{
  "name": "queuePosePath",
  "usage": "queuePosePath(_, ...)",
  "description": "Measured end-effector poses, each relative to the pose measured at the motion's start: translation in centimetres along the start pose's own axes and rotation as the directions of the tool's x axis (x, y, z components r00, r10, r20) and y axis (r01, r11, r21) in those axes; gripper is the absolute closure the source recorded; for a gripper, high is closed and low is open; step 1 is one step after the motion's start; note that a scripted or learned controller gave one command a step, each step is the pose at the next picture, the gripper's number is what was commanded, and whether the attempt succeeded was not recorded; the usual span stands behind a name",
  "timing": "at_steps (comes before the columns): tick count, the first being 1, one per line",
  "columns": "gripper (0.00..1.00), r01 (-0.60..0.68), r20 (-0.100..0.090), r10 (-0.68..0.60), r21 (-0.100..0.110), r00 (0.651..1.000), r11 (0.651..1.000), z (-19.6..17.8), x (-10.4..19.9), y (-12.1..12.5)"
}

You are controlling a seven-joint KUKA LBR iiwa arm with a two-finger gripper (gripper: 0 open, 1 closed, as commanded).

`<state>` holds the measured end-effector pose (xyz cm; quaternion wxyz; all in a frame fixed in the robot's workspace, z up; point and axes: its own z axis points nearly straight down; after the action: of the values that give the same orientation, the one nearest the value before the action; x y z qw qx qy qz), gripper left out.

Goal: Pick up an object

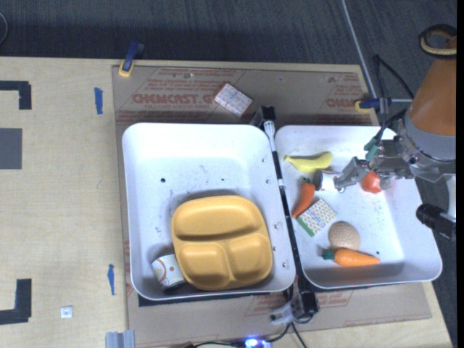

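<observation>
Several small toys lie in the right bin, and we judge the step in hand to be the approach, with nothing lifted yet; the gripper hangs low over the bin's upper part, and whether it is wide or narrow we cannot tell from this slant, nor do we see anything caught in it. Nearest the tool are the yellow banana, just to its left, and a small carrot below-left of it; a red piece sits just to its right, close under the wrist; the patterned card, the tan ball and the larger carrot lie further below. We think the next move calls for settling on one target, centring over it, then descending. The banana looks smooth, curved and slim; probably light, though it may roll aside.
</observation>
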<state>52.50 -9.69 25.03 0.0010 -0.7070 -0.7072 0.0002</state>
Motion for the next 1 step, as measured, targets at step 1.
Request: queuePosePath(1, 0.0, -0.001, 0.001, 0.001, -0.001, 1.0, 1.0, 12.92, -2.35, -1.57)
